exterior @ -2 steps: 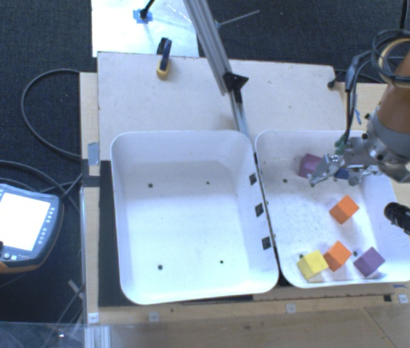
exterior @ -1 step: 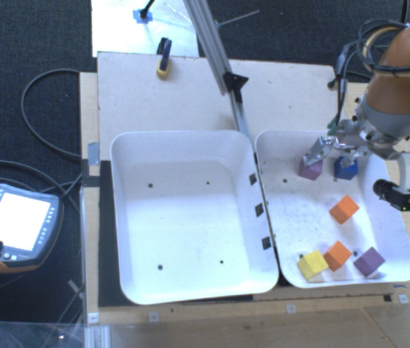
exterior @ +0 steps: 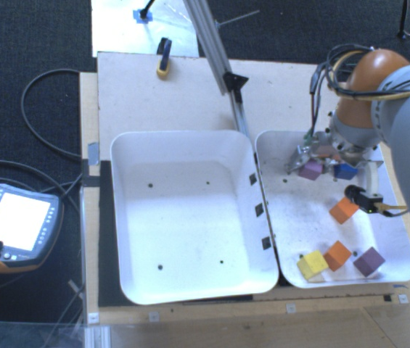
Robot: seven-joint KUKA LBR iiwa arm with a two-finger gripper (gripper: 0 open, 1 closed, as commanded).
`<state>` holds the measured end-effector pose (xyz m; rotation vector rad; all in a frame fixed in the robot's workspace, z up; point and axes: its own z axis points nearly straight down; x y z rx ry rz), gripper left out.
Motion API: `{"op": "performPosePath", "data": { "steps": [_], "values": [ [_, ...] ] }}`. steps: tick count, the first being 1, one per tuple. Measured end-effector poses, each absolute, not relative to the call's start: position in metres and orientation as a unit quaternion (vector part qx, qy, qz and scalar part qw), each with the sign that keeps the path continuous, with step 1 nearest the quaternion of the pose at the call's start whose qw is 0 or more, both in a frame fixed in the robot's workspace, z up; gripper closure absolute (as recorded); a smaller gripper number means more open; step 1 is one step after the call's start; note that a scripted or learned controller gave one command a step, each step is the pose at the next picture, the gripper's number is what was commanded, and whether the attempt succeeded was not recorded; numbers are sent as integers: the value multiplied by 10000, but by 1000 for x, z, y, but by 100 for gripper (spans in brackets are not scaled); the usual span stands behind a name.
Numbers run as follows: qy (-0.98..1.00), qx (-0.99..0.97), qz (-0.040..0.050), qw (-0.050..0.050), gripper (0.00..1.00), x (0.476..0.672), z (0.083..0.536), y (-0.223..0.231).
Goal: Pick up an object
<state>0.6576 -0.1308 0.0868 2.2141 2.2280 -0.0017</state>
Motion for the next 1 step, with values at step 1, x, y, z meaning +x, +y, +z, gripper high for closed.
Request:
{"op": "performPosePath", "data": {
  "steps": [1],
  "values": [
    [7104,7038,2,24,100,658,102,-131]
  ]
}}
